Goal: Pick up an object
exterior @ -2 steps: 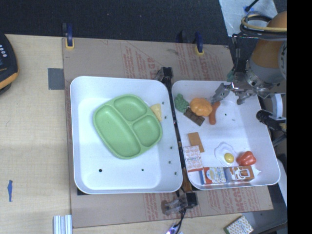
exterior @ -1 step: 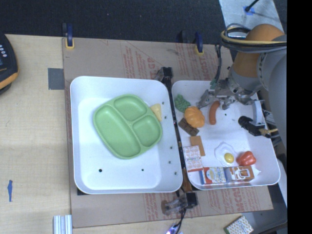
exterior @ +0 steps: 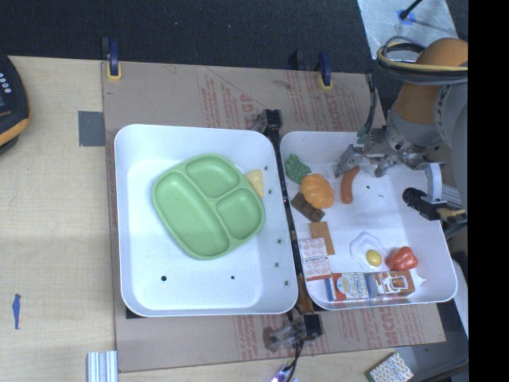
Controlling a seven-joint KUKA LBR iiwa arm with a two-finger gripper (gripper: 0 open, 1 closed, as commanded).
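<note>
The arm reaches in from the right, and its gripper (exterior: 359,159) hangs over the far part of the right bin (exterior: 436,255). Just below it, a little red sausage (exterior: 347,186) lies on the bin floor; whether the gripper touches it, I cannot tell, and the gripper's state is unclear from up here.

Left of the sausage sits an orange round fruit (exterior: 316,189), with a green leafy piece (exterior: 297,168) beyond it and a brown block (exterior: 306,206) tucked against its near side. Toward the near right corner, a fried egg (exterior: 371,255) lies just beside a red pepper (exterior: 402,259), and a flat printed packet (exterior: 371,286) rests along the near wall.

In the left bin (exterior: 143,277), a green divided plate (exterior: 208,205) lies flat, with a pale yellow piece (exterior: 255,181) at its right edge.
</note>
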